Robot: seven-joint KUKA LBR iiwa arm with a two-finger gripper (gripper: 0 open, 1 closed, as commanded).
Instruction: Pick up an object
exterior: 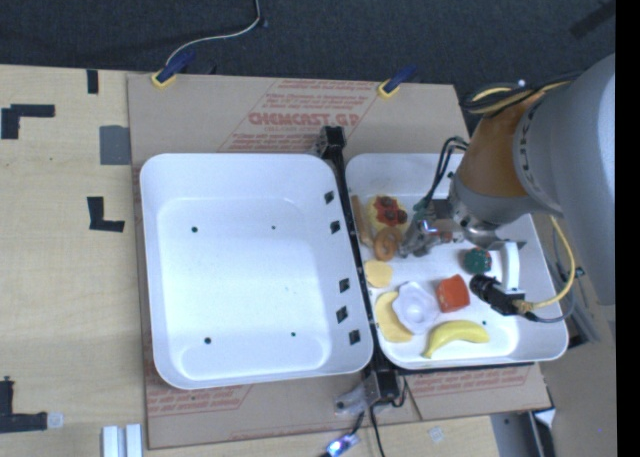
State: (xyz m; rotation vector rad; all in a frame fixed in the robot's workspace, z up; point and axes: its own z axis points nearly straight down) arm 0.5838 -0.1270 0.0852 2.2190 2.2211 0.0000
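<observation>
Several toy foods in right bin (535,345)

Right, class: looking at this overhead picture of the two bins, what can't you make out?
- Gripper, camera view: too small and blurred to read its jaws or any hold.
- Items by the divider: blurred, kinds unclear.
- Right bin: the arm covers its upper right part.
- White object: identity unclear.
</observation>
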